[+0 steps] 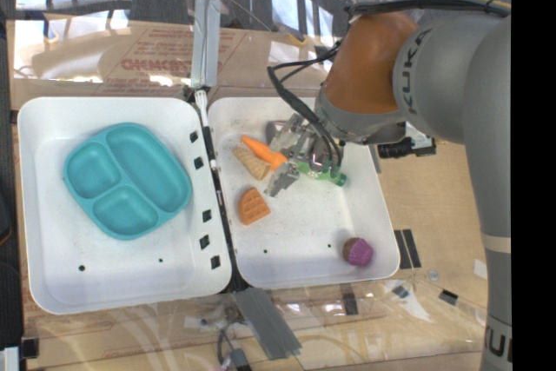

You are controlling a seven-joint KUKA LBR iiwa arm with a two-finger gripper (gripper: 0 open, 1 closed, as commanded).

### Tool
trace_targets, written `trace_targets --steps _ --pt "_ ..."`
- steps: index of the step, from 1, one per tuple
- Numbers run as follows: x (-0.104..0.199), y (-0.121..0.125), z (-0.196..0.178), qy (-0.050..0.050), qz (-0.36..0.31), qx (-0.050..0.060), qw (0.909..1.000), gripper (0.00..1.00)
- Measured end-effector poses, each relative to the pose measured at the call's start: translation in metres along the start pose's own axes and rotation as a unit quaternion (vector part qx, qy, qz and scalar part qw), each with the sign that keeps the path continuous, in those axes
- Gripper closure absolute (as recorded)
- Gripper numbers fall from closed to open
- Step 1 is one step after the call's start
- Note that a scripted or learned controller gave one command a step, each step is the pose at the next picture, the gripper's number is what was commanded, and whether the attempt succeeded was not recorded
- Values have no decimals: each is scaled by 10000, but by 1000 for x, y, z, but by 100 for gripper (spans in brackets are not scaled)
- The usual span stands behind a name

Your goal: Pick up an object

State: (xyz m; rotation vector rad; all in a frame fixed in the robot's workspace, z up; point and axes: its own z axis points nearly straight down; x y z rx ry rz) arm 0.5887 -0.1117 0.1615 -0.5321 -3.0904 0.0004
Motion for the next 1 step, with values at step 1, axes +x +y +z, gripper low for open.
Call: trace_targets --steps 1 --pt "-9 16 71 5 2663 0 9639 0"
